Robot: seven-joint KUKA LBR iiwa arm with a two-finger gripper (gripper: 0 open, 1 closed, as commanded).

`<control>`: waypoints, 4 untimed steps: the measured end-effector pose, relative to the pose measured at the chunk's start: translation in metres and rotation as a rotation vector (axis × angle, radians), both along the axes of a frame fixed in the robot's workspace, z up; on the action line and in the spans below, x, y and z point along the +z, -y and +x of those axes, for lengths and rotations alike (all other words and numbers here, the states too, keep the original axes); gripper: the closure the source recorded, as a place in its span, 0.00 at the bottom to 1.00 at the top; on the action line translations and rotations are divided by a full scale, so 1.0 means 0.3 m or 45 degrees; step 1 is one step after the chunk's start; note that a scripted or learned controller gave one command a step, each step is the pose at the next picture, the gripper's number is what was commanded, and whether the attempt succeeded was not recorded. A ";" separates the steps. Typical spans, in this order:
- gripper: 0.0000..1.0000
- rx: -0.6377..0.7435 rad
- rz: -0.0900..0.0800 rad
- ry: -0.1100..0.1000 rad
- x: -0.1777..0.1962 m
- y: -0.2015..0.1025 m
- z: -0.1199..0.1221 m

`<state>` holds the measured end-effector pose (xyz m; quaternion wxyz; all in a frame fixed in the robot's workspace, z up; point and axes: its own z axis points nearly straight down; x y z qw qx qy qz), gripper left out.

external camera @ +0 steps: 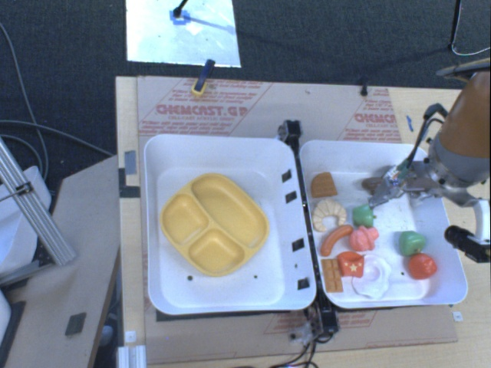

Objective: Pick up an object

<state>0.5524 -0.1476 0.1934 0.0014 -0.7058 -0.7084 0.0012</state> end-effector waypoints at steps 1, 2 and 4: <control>0.00 -0.003 -0.003 0.020 -0.321 -0.093 -0.038; 0.00 -0.005 -0.002 0.015 -0.326 -0.093 -0.042; 0.00 -0.004 0.001 0.011 -0.300 -0.094 -0.039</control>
